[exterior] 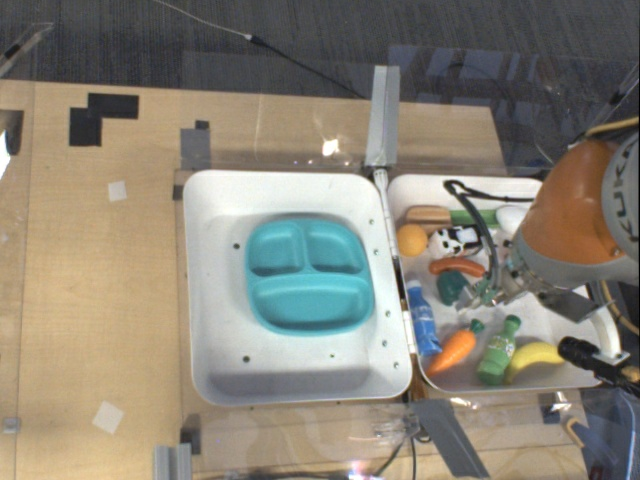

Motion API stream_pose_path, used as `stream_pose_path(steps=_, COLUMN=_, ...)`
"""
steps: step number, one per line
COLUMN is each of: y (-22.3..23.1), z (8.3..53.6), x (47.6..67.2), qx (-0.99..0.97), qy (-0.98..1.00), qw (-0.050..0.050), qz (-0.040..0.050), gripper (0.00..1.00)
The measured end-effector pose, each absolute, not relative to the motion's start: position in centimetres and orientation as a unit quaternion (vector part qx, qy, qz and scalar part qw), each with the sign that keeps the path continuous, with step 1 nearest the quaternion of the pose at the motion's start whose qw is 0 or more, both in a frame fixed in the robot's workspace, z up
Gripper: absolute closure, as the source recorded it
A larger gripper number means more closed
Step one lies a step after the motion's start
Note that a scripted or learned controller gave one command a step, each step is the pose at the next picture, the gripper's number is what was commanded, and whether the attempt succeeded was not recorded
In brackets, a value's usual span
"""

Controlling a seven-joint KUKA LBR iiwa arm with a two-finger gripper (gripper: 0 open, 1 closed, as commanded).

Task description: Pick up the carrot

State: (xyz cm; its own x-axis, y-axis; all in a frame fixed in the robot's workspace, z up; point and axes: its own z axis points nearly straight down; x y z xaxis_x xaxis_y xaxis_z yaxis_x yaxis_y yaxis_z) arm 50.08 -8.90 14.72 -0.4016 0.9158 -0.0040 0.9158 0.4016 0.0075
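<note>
One carrot (453, 350) in right bin, just below-left of claw (487, 295)

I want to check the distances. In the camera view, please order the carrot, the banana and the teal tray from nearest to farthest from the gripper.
1. Carrot, just below-left of the gripper.
2. Banana, right bin, lower right.
3. Teal tray, left bin, far left.

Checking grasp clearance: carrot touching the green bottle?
Apart. The camera view shows a strip of white bin floor between the carrot and the green bottle.
</note>
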Motion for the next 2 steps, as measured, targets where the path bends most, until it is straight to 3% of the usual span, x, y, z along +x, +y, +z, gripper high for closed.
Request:
stream_pose_path(steps=1, y=-8.9, z=14.7, x=50.1, qx=0.547, qy=0.837, qw=0.004, qz=0.0017, gripper=0.0)
stream_pose_path(steps=2, y=-9.6, z=11.0, x=49.1, qx=0.525, qy=0.851, qw=0.01, qz=0.0003, gripper=0.0)
